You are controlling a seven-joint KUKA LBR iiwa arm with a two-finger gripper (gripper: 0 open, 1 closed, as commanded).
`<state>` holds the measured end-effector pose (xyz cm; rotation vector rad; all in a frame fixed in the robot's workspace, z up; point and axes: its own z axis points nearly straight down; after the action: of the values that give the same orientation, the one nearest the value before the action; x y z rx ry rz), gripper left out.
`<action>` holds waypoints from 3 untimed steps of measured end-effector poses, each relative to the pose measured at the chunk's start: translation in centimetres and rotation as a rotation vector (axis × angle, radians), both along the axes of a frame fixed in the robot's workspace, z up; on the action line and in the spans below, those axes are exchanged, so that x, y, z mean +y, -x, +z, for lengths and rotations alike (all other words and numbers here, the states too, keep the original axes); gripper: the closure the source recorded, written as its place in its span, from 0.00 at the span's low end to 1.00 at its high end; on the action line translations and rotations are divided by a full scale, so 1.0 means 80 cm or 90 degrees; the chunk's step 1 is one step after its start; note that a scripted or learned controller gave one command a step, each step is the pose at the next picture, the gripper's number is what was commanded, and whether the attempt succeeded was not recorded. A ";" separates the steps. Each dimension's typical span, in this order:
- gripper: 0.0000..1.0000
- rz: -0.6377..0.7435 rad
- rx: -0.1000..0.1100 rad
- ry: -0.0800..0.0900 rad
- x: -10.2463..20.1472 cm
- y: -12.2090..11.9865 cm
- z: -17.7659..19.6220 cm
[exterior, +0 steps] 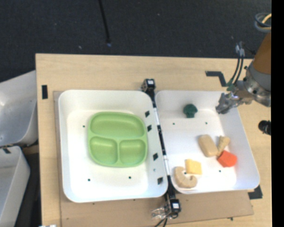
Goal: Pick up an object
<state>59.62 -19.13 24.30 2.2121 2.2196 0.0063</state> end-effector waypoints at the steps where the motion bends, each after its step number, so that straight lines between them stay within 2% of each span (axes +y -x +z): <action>1: 1.00 -0.001 0.005 0.000 -0.002 0.000 -0.016; 3: 1.00 0.002 0.006 -0.002 0.134 -0.020 -0.003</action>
<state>61.25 -8.41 24.07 2.2150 2.2284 0.0001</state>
